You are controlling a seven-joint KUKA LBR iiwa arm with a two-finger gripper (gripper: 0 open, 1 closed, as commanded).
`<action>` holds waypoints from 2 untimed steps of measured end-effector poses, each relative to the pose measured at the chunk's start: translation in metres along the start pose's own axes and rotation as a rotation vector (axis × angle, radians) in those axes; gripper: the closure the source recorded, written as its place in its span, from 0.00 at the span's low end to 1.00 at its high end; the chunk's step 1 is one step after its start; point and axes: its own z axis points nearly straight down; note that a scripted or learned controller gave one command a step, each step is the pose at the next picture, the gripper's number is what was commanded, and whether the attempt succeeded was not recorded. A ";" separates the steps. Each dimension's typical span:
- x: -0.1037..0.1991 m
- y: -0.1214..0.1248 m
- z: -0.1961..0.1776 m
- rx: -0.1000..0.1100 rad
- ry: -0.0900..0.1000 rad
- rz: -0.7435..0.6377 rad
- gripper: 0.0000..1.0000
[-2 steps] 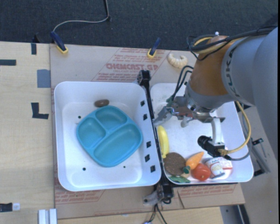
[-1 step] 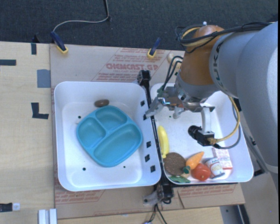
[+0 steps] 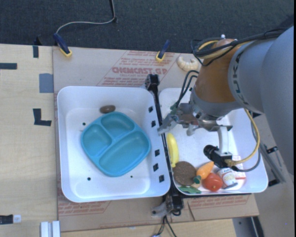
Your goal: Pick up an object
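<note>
One tool (image 3: 180, 125) hangs over the right bin (image 3: 238, 135) near the banana (image 3: 172, 150); its state is unclear.

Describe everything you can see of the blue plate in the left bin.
The blue plate is a rounded-square tray, seemingly smooth plastic, moulded into three compartments: two smaller and one larger. It lies flat, right side up, at a slant on the floor of the left bin. Nothing sits in it. A small brown object lies just beyond its far edge.
</note>
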 end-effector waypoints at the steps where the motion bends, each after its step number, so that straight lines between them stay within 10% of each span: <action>1: -0.022 0.014 0.000 0.000 0.000 0.001 0.00; 2: -0.014 0.009 0.000 0.000 0.001 0.000 0.00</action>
